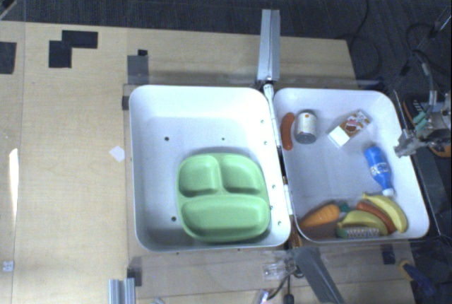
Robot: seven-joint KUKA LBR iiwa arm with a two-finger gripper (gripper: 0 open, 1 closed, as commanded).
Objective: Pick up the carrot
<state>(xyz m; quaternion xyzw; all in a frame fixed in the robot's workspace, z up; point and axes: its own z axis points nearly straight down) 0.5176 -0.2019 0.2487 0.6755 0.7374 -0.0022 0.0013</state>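
While parked at the far right rim of the right bin (pixel 395 108), the gripper (pixel 413 141) hangs at about three o'clock of the bench, too small and blurred to tell how it is set; nothing seen held. Lies well apart from the carrot (pixel 319 215), which rests down at roughly seven to eight o'clock from it, in the near left corner of that same bin. Long axis close to level across the view, tipped slightly up toward the right, green top end touching the banana (pixel 385 209) and the pile beside it. Probably calls for a diagonal reach across the bin, past the blue bottle (pixel 378 167). Further out, a green divided plate (pixel 222 196) in the left bin (pixel 152 119).
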